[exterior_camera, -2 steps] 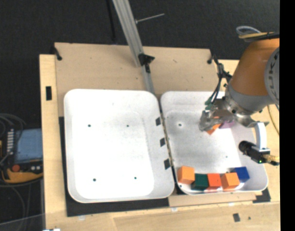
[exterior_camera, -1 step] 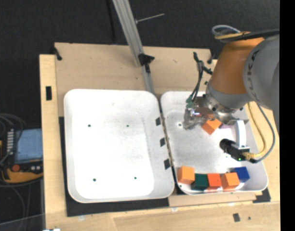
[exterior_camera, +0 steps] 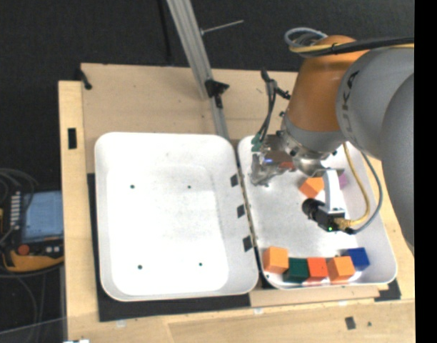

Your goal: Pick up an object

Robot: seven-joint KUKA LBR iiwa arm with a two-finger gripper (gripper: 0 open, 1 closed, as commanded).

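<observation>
My gripper (exterior_camera: 263, 168) hangs over the far left part of the right bin (exterior_camera: 283, 220), close to its left wall. An orange block (exterior_camera: 312, 186) lies just to the right of it, partly under the wrist. Along the bin's near edge sits a row of blocks: an orange block (exterior_camera: 277, 258), a green block (exterior_camera: 298, 269), a red-orange block (exterior_camera: 317, 266), another orange block (exterior_camera: 340, 266) and a blue block (exterior_camera: 358, 256). The arm's bulk hides the far right part of this bin.
The left bin (exterior_camera: 168, 213) stands beside the right one, their walls touching at the middle. A slanted metal rail (exterior_camera: 197, 56) rises behind the bins. Cables and a blue device (exterior_camera: 43, 216) lie off the bench at the left.
</observation>
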